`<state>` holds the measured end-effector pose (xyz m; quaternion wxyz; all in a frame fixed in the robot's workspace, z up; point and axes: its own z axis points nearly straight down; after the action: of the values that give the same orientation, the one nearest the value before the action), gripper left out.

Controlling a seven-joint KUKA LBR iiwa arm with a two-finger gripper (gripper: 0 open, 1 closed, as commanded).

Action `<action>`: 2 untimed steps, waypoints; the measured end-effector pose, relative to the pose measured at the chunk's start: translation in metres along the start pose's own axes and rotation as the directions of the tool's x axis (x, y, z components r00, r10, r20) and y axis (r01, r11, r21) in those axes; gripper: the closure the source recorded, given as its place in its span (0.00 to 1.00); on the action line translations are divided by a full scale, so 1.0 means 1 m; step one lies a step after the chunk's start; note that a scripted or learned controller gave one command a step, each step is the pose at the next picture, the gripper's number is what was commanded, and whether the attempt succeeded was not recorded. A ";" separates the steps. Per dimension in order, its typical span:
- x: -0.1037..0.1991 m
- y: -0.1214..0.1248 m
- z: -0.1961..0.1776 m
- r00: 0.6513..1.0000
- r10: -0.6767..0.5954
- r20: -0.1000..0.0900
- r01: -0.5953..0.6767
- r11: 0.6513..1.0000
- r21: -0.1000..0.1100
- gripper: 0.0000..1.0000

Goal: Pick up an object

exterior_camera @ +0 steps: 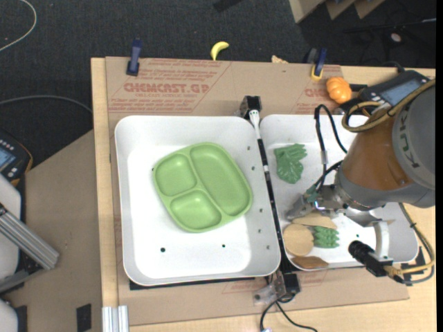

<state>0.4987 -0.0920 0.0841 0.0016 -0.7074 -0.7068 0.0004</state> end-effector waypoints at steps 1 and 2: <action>0.008 -0.019 -0.155 1.000 -0.003 0.003 0.003 1.000 -0.016 1.00; 0.085 -0.021 -0.097 1.000 -0.009 -0.003 0.009 1.000 0.005 1.00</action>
<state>0.4781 -0.0068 0.1815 0.0041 -0.7044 -0.7098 0.0012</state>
